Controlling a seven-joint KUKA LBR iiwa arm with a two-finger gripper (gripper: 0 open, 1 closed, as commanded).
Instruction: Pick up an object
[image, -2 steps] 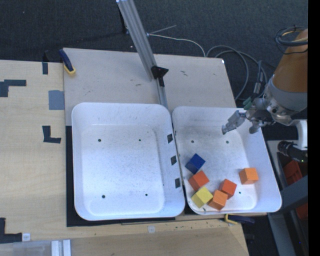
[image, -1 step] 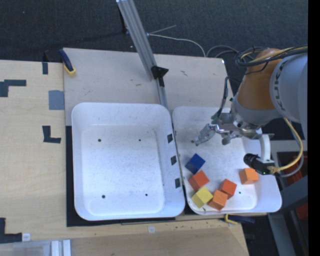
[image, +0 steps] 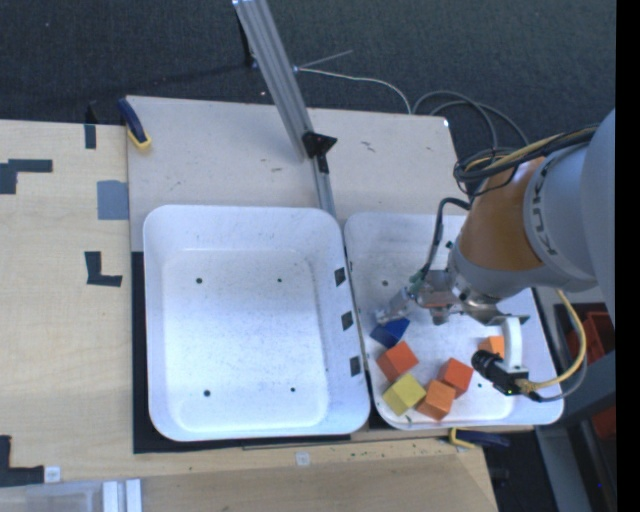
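Observation:
In the right bin (image: 372, 245) lie a blue block (image: 390, 330), an orange block (image: 399, 359), a yellow block (image: 404, 393), and two more orange blocks (image: 447, 385) near the front edge. A small orange piece (image: 491, 345) lies at the bin's right side. My gripper (image: 425, 298) hangs over the middle of the right bin, just up and right of the blue block. The wrist covers most of it, and nothing shows between its fingers.
The left bin (image: 245, 320) sits beside the right one, sharing a raised rim with black clips (image: 347, 320). A slanted metal post (image: 290, 90) rises behind the bins. Cables (image: 470, 115) loop at the back right. The arm's orange band (image: 500, 235) covers the right bin's far right.

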